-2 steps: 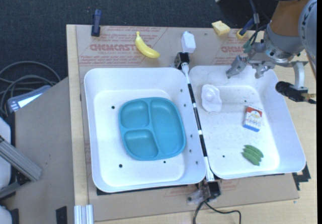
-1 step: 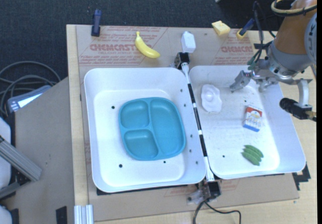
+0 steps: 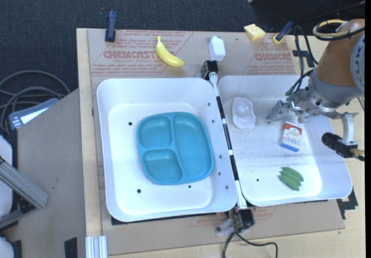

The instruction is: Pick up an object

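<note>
In the right bin (image 3: pixel 330 193) lie three things: a clear whitish plastic piece (image 3: pixel 243 113) near the left wall, a small red, white and blue carton (image 3: pixel 291 137) in the middle, and a green pea pod (image 3: pixel 291 178) toward the front. My gripper (image 3: pixel 292 111) hangs over the bin's back middle, just behind the carton and to the right of the plastic piece. Nothing shows in its grasp. The grey arm with its orange band (image 3: pixel 339 65) comes in from the right.
The left bin (image 3: pixel 116 135) holds a blue divided plate (image 3: pixel 175 147). On the bench behind the bins lie a banana (image 3: pixel 167 54), a white block (image 3: pixel 217 47), a yellow wedge (image 3: pixel 254 32) and blue clips (image 3: pixel 111 25). Cables run at the right.
</note>
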### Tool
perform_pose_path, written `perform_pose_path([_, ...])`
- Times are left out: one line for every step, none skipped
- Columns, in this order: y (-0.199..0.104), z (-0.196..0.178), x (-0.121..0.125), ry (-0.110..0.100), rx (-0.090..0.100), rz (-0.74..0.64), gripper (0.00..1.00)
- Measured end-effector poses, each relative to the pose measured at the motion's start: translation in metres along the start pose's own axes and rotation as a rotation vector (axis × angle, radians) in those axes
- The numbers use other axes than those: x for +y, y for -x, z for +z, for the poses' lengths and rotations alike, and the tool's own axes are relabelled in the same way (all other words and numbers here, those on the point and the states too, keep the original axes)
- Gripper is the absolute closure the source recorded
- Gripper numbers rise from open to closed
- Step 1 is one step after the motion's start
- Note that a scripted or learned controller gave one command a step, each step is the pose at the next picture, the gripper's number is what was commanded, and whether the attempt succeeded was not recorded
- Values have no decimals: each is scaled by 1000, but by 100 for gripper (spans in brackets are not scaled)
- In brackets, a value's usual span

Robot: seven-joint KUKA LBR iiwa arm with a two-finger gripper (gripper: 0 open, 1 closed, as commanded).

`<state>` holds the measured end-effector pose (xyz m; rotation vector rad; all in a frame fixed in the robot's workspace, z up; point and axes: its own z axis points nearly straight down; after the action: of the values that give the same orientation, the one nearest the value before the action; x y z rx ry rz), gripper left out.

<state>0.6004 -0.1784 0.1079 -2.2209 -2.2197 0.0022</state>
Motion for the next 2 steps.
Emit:
perform_pose_path([-11,17,-22,20,-8,-1,0])
perform_pose_path([-8,6,-21,23,-14,1,100])
